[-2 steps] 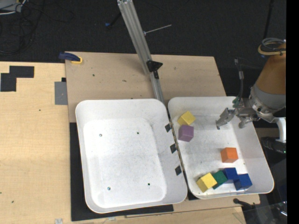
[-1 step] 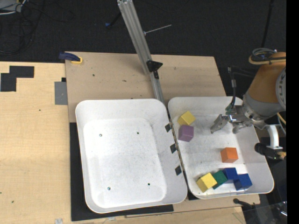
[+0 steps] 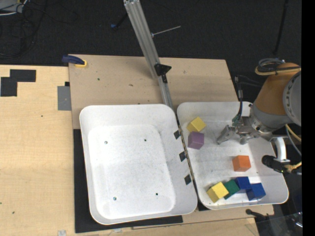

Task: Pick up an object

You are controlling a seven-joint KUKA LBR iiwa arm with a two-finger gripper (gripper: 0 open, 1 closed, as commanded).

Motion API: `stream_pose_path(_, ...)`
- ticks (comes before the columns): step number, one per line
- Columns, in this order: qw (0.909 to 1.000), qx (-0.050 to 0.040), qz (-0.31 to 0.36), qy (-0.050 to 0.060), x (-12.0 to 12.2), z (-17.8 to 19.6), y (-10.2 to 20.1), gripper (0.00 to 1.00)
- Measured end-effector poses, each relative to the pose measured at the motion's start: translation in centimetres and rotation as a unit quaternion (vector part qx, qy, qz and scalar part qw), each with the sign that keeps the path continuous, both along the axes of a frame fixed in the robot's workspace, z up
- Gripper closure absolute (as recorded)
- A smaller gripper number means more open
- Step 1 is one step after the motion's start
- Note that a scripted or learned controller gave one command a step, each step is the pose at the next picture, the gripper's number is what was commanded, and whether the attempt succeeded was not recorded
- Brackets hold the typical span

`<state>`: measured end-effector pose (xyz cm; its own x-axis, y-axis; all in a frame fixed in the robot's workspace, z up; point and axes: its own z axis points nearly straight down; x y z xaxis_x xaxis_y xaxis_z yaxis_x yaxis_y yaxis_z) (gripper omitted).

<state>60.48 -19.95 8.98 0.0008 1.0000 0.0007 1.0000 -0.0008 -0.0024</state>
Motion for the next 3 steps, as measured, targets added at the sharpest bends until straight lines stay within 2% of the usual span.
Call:
stream_pose_path(1, 1.0000, 0.0000, -0.001, 0.000, 0.0, 1.1, 0.0, 1.00)
stream_pose_path(3, 1.0000, -0.0008, 0.002, -0.003, 0.5, 12.7, 1.1, 1.00)
